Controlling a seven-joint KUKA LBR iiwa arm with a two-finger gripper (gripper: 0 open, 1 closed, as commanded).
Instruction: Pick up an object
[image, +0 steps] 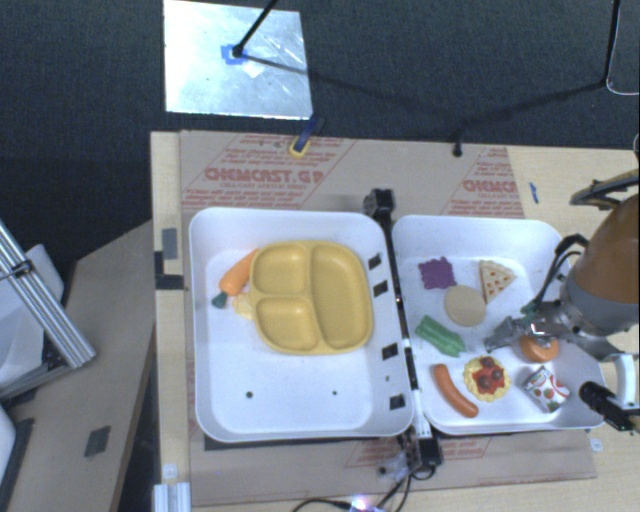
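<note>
The gripper (510, 333) hangs low in the right bin (560, 240), its finger opening impossible to tell, with the orange toy (540, 349) just to its right.

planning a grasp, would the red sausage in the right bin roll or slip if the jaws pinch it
The red sausage looks like a smooth, rounded toy, so it may well roll sideways if pushed across its length. Its glossy surface hints it could slip from a pinch near an end. It lies flat on the right bin floor beside the small pizza, so a nudge could bump that.
</note>
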